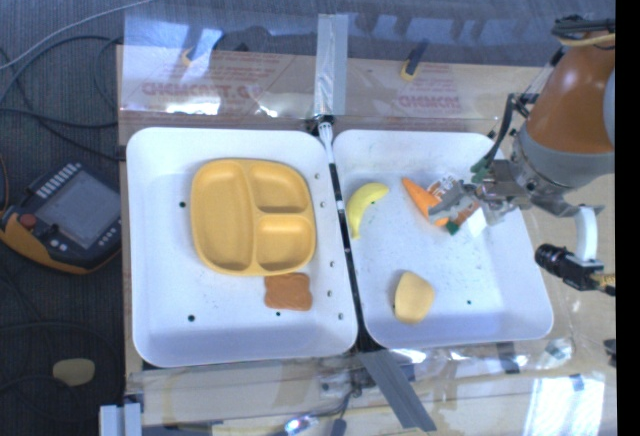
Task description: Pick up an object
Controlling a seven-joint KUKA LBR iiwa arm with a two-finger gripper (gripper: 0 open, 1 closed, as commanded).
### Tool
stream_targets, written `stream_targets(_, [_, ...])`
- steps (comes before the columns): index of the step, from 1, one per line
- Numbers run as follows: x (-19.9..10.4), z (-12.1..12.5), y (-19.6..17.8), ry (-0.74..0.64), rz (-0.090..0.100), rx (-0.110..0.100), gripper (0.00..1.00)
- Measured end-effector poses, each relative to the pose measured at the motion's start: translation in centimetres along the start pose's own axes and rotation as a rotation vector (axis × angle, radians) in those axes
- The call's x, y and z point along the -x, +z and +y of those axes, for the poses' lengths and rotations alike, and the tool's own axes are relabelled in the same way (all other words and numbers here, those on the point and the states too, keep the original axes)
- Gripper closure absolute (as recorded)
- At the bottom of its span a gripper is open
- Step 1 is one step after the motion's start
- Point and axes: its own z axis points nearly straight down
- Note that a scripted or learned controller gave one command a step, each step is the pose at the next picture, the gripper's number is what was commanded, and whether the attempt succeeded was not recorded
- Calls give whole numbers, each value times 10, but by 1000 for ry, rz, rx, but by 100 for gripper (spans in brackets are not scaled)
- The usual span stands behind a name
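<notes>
In the right bin [500,319] lie three objects. An orange carrot-shaped piece [418,194] rests near the middle, a yellow banana [364,204] lies by the left wall, and a yellow lump [413,296] sits toward the front. My gripper [455,206] reaches in from the right, low over the bin, with its tip right against the carrot piece's right end. The arm's grey wrist and orange band [570,109] stand over the bin's right edge.
The left bin [160,324] holds a yellow divided plate [252,216] and a brown toast-like piece [288,292] in front of it. A ridge [340,224] separates the two bins. A pendant [65,214] and cables lie on the floor at left.
</notes>
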Motion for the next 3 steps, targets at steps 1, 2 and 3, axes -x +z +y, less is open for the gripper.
stream_targets(1, [7, 63, 48, 93, 0, -1, 0])
stream_targets(2, [15, 85, 96, 95, -13, 37, 0])
stream_targets(3, [28, 79, 104, -112, -18, 50, 0])
